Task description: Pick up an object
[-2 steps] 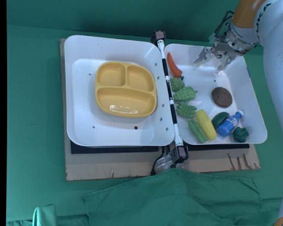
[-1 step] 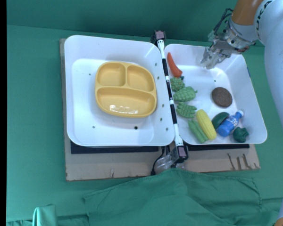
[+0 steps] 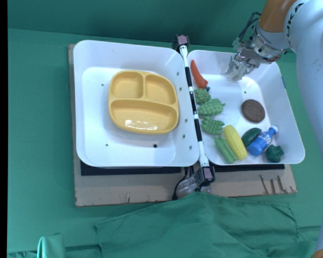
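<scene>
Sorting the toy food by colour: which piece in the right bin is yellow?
The corn cob, lying near the bin's front among the green vegetables. It is the one yellow piece; the rest are green, orange, brown or blue.

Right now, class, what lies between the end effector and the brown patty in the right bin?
In the camera view, only bare white bin floor lies between the end effector and the brown patty.
</scene>
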Robot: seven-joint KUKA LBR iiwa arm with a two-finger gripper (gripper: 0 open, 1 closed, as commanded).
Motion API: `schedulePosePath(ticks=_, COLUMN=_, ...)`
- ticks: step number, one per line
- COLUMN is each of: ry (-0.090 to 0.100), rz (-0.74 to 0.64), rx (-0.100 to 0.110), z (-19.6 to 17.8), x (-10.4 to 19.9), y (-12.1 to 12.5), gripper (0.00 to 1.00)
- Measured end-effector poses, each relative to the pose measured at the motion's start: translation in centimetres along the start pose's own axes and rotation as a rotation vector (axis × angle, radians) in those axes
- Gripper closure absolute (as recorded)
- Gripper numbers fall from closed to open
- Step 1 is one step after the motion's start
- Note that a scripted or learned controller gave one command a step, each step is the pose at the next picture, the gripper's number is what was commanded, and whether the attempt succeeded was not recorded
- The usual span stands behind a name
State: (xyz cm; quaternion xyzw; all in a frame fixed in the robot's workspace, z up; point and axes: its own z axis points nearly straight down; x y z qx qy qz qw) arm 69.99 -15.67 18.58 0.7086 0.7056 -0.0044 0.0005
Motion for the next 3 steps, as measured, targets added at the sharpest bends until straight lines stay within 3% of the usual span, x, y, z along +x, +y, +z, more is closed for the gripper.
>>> schedulePosePath(ticks=1, ry=0.029, rz=-0.008, rx=0.009, z=0.2, x=-2.2, y=0.1, gripper=1.00)
schedulePosePath(ticks=2, ry=0.003, rz=0.000, rx=0.004, z=0.3, x=-3.3, y=-0.1, gripper=0.00)
schedulePosePath(ticks=3, ry=0.003, rz=0.000, rx=0.004, z=0.3, x=-3.3, y=-0.1, gripper=0.00)
